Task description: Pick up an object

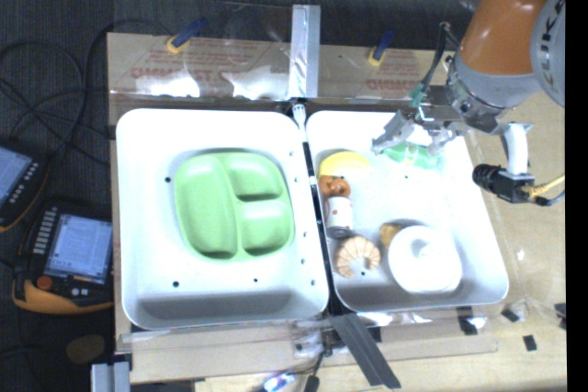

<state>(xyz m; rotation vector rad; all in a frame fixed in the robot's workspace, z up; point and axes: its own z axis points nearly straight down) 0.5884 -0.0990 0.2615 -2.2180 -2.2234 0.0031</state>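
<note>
My gripper [412, 140] hangs over the far part of the right bin [478, 225], open, with its two fingers spread apart. A small teal-green object [421, 155] lies on the bin floor just below and between the fingers; whether they touch it I cannot tell. Along the bin's left side lie a yellow rounded object [341, 164], a small bottle with a brown cap [338, 205] and an orange-and-white shrimp-like toy [356, 256]. At the near right stands a white round roll [424, 260], and a brown object [397, 232] sits partly hidden behind it.
The left bin [147, 280] holds a green divided plate [231, 203]. A raised divider [312, 207] separates the two bins. The arm's orange band [505, 14] and a black fitting [501, 179] hang over the right bin's far right corner. Clear plastic sheeting [230, 69] lies behind the bins.
</note>
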